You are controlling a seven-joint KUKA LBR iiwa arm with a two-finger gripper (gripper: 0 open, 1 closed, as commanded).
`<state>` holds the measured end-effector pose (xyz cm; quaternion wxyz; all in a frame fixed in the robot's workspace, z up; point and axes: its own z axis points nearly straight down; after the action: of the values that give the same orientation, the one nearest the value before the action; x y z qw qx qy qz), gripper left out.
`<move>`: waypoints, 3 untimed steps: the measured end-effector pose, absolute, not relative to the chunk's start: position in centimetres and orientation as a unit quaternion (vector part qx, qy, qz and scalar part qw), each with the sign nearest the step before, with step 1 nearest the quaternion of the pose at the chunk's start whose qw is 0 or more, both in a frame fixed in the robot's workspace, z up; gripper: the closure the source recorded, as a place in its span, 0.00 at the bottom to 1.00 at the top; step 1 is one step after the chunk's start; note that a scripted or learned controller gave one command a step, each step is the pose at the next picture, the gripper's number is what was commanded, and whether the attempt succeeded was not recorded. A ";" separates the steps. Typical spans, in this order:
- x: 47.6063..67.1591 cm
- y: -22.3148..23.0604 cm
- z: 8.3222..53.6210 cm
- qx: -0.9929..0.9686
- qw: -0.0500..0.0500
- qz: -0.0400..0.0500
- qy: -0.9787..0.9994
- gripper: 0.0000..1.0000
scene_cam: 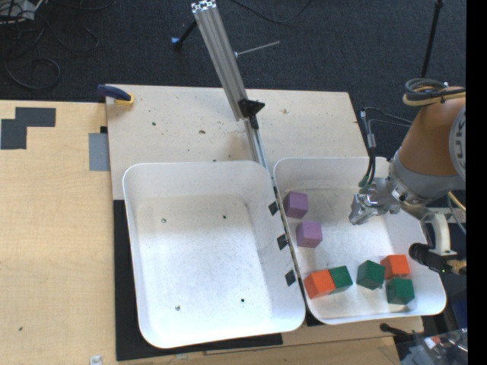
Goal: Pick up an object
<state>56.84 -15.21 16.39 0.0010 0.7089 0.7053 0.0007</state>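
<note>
Seven small blocks in right bin point(426, 310): two purple cubes point(303, 219) upper left; orange point(319, 283), green point(340, 277), green point(370, 274), orange point(396, 265), green point(400, 290) along the front. Gripper point(368, 206) above bin; grip state cannot be told.

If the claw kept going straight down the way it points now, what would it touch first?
Most likely bare floor of the right bin. The claw hangs over an open patch, well apart from the purple blocks to its left. Its height above the floor is unclear.
</note>
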 end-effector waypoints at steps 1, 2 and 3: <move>56.2 -15.5 22.4 0.707 0.001 0.001 0.707 1.00; 56.2 -15.6 25.1 0.707 0.000 0.000 0.707 1.00; 57.2 -10.5 25.6 0.705 -0.001 0.001 0.709 1.00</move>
<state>57.24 -10.52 25.61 -0.0010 0.7054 0.7088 0.0006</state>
